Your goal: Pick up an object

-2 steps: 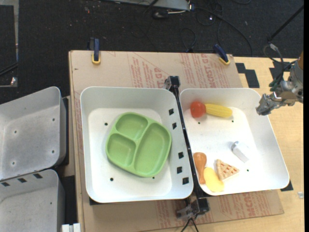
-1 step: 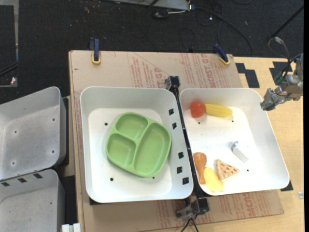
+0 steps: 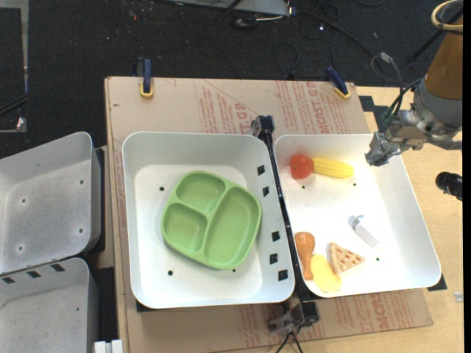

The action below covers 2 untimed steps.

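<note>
The right bin (image 3: 412, 219) holds a red tomato (image 3: 300, 166) touching a yellow corn cob (image 3: 333, 168) near its back edge. A small grey piece (image 3: 360, 229) lies in the middle. Along the front left lie an orange piece (image 3: 305, 244), a yellow piece (image 3: 324, 272) and a pizza slice (image 3: 344, 257). My gripper (image 3: 379, 153) hangs over the bin's back right corner, to the right of the corn cob. Nothing shows between its fingers.
The left bin (image 3: 147, 271) holds a green divided plate (image 3: 212, 218). Clamps (image 3: 146, 77) hold the brown board at the back. Spare white bins (image 3: 44, 197) lie at the far left. Cables run across the dark floor behind.
</note>
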Tool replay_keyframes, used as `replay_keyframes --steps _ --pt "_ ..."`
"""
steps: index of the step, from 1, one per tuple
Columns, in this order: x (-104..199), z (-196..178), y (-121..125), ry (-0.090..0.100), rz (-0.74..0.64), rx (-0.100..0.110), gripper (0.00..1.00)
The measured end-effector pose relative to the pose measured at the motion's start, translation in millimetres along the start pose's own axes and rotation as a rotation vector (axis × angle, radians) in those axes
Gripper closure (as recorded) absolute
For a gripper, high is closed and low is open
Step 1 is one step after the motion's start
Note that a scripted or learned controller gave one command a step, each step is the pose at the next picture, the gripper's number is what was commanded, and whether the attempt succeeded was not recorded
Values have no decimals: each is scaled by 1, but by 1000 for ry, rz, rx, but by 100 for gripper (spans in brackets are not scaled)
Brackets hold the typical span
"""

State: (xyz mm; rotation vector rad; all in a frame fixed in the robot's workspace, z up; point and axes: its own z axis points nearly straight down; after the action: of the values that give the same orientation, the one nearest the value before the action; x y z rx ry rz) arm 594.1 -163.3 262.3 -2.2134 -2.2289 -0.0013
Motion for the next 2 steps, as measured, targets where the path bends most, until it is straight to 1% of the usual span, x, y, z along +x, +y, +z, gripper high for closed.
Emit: replay_keyframes --steps 1,2 --pt "57 15 5 1 -1 1 100" --pt "112 9 15 0 -2 -2 100"
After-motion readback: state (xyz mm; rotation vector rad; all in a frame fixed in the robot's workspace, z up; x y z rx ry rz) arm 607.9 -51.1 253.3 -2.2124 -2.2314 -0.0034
